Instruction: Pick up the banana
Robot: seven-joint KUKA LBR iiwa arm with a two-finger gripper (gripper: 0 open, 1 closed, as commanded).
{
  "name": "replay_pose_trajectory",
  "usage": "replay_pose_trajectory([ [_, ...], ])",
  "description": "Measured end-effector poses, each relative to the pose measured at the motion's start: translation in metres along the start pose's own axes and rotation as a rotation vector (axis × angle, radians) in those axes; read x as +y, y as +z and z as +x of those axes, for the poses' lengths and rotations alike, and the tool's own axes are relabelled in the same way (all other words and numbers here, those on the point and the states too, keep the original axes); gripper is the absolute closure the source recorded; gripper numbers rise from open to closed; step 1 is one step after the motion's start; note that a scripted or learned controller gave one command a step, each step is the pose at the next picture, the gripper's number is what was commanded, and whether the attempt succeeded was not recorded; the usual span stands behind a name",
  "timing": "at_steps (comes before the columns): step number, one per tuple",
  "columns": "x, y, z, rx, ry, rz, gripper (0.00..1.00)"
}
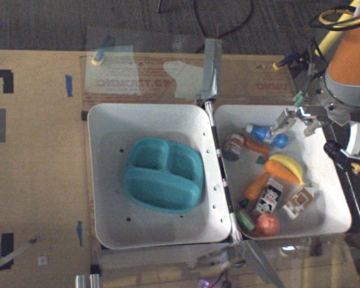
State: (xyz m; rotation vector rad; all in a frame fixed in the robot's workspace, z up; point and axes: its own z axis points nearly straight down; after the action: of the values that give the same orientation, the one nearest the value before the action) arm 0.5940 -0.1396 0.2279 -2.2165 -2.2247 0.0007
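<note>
The yellow banana [290, 165] lies in the right bin [330, 188], resting partly on an orange carrot-like piece [281, 172]. My gripper [297, 122] hangs over the bin's back right part, up and to the right of the banana and well apart from it. Its fingers stand open with nothing between them. A blue bottle [266, 134] lies just left of the gripper.
The right bin also holds a small can [233, 146], a second orange piece [254, 188], a black-and-white carton [267, 198], a brown box [299, 201], a red apple [267, 224] and a green item [245, 219]. A teal divided plate [164, 174] sits in the left bin [105, 161].
</note>
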Motion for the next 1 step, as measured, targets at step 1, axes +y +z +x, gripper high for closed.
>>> replay_pose_trajectory([
  [1,-0.0708,0.0932,-0.0571,-0.001,0.036,0.000,0.00],
])
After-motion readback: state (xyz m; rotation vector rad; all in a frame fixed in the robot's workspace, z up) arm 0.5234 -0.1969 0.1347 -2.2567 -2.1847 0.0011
